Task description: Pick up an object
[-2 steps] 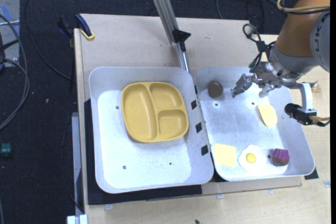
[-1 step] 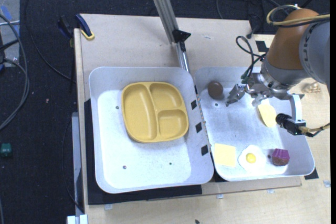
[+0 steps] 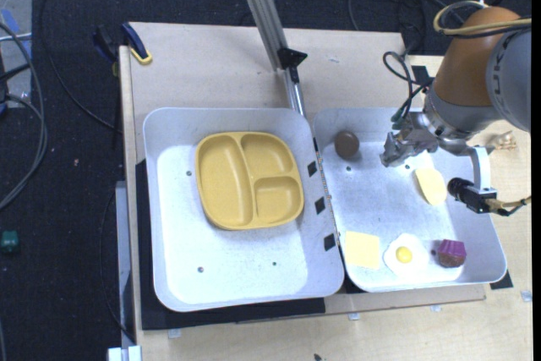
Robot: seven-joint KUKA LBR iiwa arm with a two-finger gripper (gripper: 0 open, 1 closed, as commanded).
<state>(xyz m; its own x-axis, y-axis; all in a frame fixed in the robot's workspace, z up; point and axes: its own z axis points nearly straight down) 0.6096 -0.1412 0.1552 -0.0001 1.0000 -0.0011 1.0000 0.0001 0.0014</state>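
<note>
Pale wooden bench [image 3: 211, 63] on dark carpet [image 3: 59, 182] strewn with black cables [image 3: 51, 72]

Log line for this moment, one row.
gripper: over right bin, nothing seen held | nearest: brown ball, pale yellow block | yellow tray: left bin

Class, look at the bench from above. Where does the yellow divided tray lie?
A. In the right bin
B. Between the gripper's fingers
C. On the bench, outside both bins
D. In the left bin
D: the yellow divided tray lies flat on the floor of the left bin, apart from the gripper over the right bin.
</note>
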